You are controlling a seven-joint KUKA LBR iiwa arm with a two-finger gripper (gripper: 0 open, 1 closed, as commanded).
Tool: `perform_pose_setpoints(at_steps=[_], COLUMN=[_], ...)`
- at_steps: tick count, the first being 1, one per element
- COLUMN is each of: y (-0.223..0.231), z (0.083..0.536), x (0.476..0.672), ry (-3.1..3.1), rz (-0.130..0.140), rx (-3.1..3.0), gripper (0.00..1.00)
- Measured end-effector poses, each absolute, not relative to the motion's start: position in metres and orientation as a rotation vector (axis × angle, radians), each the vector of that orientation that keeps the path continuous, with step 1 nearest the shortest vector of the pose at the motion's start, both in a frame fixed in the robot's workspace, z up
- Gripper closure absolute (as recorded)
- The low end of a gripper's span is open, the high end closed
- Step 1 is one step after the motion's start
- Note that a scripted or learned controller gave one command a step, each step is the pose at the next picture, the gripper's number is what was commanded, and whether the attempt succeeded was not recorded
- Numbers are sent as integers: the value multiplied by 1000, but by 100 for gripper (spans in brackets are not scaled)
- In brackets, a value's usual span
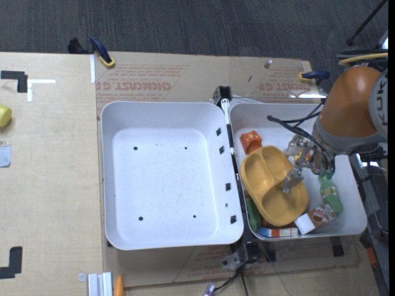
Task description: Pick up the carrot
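**Lighting and Image Quality**

Illumination is bright, even and diffuse, from overhead. The left bin [163,174] floor is near overexposure; its walls show only faint shading. Shadows are soft and short, visible beneath the arm [352,106] and under the bin edges on the bench [49,196]. The dark floor [197,11] at top renders with fine grain. Overall sharpness is moderate; small items in the right bin [352,227] appear slightly soft. Printed cardboard text remains legible.

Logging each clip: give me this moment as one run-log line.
arm: over right bin | gripper: above yellow dish | carrot: lying at dish's far edge, not held | left bin: no arm
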State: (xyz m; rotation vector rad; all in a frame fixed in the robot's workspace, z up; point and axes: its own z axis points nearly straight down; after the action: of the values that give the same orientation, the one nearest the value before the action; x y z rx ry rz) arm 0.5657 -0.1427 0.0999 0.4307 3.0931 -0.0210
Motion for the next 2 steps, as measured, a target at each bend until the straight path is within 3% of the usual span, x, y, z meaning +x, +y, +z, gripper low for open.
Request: perform_pose_setpoints(at_steps=[1,2], y=[-131,-117], z=[101,102], x=[556,519], ry=[3048,2977], rz=[-20,-10], rx=[653,882], gripper=[0,0])
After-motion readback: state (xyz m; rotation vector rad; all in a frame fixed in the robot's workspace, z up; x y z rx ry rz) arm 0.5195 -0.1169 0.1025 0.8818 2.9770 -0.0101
